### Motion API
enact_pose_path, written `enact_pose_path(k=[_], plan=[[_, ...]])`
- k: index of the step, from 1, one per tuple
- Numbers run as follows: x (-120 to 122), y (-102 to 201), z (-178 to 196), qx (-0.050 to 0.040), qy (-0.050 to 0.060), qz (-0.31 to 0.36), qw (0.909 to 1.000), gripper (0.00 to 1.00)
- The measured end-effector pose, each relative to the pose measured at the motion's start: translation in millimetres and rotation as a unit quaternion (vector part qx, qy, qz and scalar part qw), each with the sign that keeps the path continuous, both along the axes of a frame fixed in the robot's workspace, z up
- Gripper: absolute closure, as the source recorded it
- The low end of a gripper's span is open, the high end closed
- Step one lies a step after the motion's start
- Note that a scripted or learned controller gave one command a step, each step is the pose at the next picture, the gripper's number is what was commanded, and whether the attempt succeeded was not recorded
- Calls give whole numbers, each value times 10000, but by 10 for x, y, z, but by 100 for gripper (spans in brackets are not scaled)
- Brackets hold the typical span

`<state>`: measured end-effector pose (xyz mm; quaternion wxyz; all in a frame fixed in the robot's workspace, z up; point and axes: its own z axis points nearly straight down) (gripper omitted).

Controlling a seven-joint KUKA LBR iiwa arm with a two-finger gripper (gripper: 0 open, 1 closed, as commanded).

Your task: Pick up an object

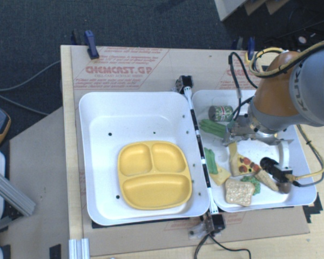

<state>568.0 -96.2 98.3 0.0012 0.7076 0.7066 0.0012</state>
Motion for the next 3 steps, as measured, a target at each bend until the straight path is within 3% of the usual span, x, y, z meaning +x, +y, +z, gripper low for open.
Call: enact_pose_path(k=[1, 2, 3], plan=[[793, 598, 934, 3, -66, 50, 10000, 100], [575, 941, 1216, 6, -2, 29, 10000, 100], [118, 1317, 973, 11, 53, 26, 10000, 100]])
